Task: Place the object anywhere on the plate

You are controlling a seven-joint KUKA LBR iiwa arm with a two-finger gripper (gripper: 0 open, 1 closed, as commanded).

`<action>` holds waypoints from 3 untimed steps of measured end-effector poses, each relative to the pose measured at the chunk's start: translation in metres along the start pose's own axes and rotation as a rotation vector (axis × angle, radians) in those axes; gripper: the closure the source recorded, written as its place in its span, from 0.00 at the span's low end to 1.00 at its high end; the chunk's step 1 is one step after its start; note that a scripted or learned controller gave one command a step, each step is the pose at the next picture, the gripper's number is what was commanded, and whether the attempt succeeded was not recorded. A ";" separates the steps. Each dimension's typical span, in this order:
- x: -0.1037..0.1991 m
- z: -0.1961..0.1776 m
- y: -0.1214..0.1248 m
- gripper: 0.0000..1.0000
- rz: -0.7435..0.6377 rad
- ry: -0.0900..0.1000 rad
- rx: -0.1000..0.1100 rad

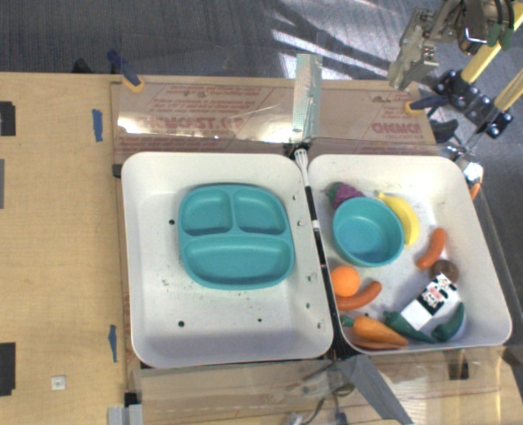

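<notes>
We see the teal plate (pixel 235 235) in the left bin (pixel 146 326) — three compartments. The toy foods, like the carrot (pixel 376 330) and the teal bowl (pixel 367 230), lie in the right bin (pixel 487 299). The gripper (pixel 418 67) hangs above the bench's far-right corner — grip state we cannot tell.

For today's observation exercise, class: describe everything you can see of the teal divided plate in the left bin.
The plate is teal, looks like smooth moulded plastic, and has a rounded-rectangle outline. Raised ridges split it into three compartments: two smaller ones along the far side and one wide one along the near side. It lies flat, right side up, roughly in the middle of the left bin, slightly towards the far edge. Nothing rests on it and it touches only the bin floor. The bowl of similar colour sits apart in the right bin.
</notes>
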State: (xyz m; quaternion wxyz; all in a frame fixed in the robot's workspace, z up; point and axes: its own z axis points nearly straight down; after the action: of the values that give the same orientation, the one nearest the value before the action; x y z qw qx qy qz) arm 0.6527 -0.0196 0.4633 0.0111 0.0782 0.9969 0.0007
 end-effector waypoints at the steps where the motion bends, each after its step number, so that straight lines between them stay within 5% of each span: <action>1: 0.048 0.083 -0.007 1.00 -0.363 0.020 -0.002; 2: -0.012 0.009 0.014 1.00 -0.416 0.008 -0.002; 3: 0.079 0.174 -0.036 1.00 -0.556 0.025 -0.005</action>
State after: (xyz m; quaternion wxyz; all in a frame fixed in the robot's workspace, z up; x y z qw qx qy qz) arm 0.5732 -0.0434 0.2872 -0.0013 -0.1982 0.9802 0.0010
